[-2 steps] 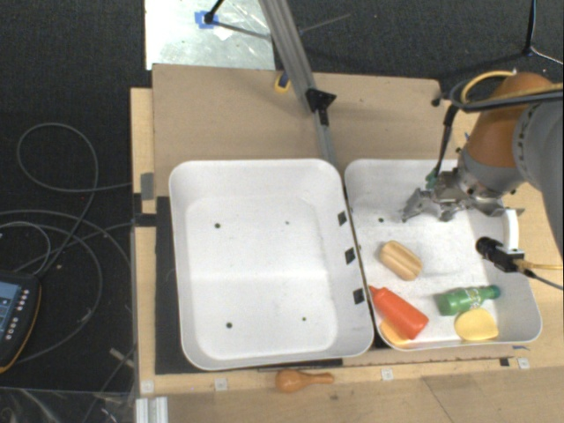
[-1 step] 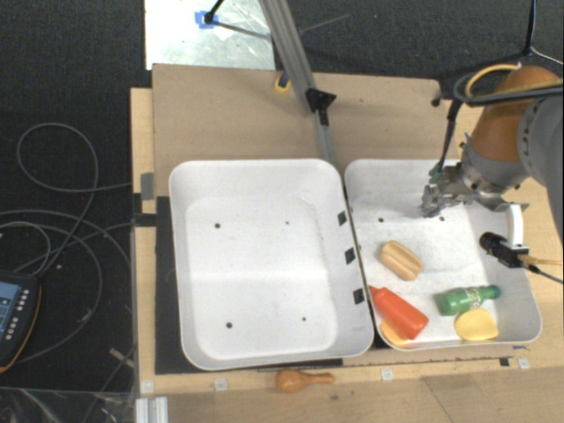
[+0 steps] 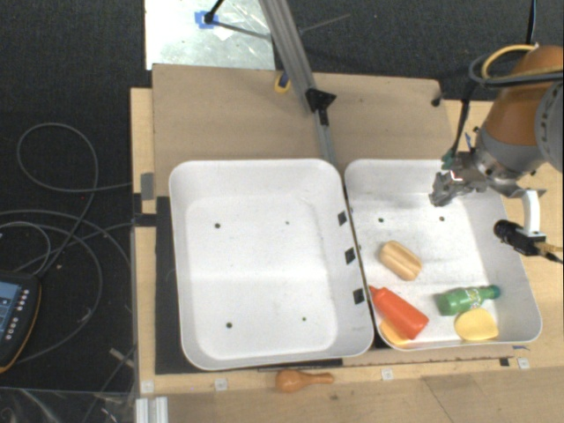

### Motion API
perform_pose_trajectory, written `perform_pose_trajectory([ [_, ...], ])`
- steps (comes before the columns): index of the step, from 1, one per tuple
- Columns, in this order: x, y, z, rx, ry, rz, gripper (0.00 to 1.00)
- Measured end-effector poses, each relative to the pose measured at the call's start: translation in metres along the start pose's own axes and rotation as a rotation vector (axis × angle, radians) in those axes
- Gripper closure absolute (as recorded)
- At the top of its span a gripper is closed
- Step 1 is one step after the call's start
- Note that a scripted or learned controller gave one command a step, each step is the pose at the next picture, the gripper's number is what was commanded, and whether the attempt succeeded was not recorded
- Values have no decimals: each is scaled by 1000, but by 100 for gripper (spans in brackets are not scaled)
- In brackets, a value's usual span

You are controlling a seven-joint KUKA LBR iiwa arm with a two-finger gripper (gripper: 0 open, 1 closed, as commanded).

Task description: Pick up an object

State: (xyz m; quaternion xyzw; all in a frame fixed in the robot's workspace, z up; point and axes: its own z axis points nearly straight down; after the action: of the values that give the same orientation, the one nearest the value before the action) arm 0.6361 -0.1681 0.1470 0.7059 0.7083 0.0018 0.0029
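As I look down from my screen, the closest thing to me is a small tan pear-shaped toy (image 3: 302, 379) lying on the wooden bench (image 3: 229, 113), just outside the front edge of the left bin (image 3: 256, 183). Off to the far left on the dark floor I see a hand controller (image 3: 16, 315) with a little blue screen, and thin cables (image 3: 62, 192) loop around near it. The right bin (image 3: 401, 179) holds four toys, all near its front half. A yellow lemon-like piece (image 3: 477, 325) sits in the front right corner, and a green bottle (image 3: 466, 299) lies on its side just behind it — the two look like they touch or almost touch. An orange-red carrot-like piece (image 3: 399, 313) lies at a slant by the front left corner, close to the wall between the bins. A bit farther back, a tan bread roll (image 3: 400, 260) lies by itself near the middle. Farther still, the gripper (image 3: 444, 188) hangs over the back right part of that bin, well apart from every toy, with nothing in it; I cannot tell if its pincer is apart or together. The grey arm (image 3: 529, 122) with its orange band reaches in from the right. At the very back, a grey pole (image 3: 291, 42) slants up and away.
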Motion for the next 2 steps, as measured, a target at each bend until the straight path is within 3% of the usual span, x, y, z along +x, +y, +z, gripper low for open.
perform_pose_trajectory([
  [2,-5,12,-99,0,0,-3,100],
])
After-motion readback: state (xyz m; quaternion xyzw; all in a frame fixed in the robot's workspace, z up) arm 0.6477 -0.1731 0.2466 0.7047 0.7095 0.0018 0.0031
